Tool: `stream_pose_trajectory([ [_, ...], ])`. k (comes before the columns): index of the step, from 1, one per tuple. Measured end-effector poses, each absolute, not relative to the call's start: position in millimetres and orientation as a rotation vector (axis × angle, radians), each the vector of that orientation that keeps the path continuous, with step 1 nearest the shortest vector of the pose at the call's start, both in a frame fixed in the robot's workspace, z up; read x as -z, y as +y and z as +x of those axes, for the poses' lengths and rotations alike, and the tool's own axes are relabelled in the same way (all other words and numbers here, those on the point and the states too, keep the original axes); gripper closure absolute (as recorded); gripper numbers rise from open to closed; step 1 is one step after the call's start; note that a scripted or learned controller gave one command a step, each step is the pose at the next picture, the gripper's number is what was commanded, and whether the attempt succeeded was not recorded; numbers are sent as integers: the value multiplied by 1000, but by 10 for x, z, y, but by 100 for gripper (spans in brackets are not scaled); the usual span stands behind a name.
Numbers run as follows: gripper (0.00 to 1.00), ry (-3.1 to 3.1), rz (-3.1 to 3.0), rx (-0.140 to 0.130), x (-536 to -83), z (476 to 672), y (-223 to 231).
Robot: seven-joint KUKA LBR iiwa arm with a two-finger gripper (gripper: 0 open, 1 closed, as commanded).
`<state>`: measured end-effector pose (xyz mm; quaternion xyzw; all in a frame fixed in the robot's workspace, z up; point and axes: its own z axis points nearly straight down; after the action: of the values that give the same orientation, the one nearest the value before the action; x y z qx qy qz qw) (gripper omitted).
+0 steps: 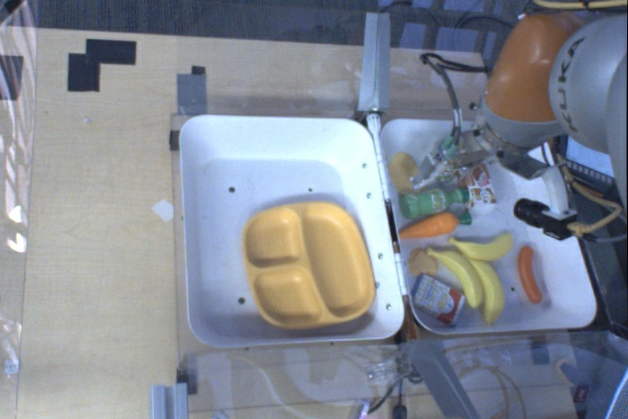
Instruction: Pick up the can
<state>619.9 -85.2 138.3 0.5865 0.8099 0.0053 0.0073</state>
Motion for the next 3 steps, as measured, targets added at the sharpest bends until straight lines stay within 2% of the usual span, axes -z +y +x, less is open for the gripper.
stream_pose_trajectory([
  [1, 100, 2529, 1829, -23, -1507, 6220, -847],
  [2, 0, 2529, 1829, -23, -1507, 6220, -847],
  [3, 0, 2483, 1898, -16, -923, 6486, -885],
])
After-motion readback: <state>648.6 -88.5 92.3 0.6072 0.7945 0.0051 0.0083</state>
